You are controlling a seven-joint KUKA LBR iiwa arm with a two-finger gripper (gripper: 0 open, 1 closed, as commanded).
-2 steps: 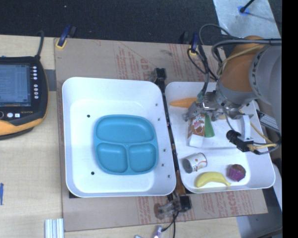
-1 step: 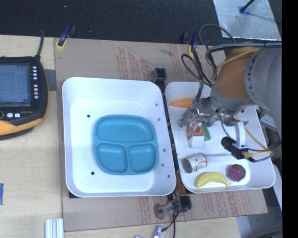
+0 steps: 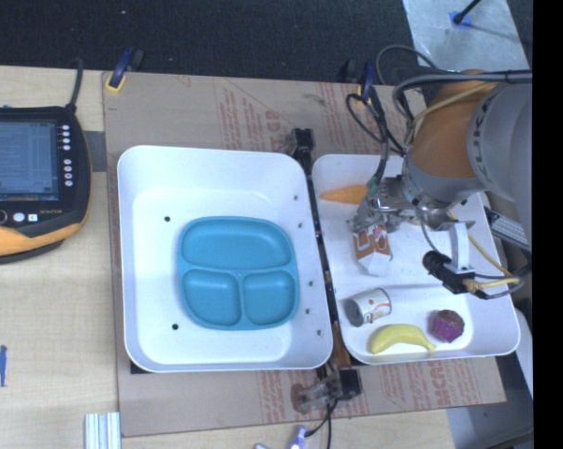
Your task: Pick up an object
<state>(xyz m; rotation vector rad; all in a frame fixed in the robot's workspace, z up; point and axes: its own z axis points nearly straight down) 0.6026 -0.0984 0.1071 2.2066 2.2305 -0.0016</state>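
The big grey arm [image 3: 469, 148] with its orange band is reaching in from the right side of the worktop [image 3: 57, 344] and hanging over the right bin [image 3: 501, 340]. Its gripper [image 3: 375, 215] is sitting low at the far left part of that bin, right above a little white and brown carton [image 3: 372, 249]. The gripper is looking like it is touching the top of the carton, but the metal parts are blurry there, so whether it is squeezing the carton or hanging loose is something I cannot tell.

An orange carrot [image 3: 345, 194] is lying just beside the gripper, at the far edge of the right bin. A small can [image 3: 368, 307] is lying on its side near the bin's left edge, closer to the front. A yellow banana [image 3: 399, 340] is resting along the front edge, and a purple round thing [image 3: 446, 325] is sitting just to its right.

The left bin [image 3: 146, 181] is holding a blue tray [image 3: 237, 272] with three parts, flat in its middle. A control pad [image 3: 29, 181] with a screen is lying at the worktop's left edge.
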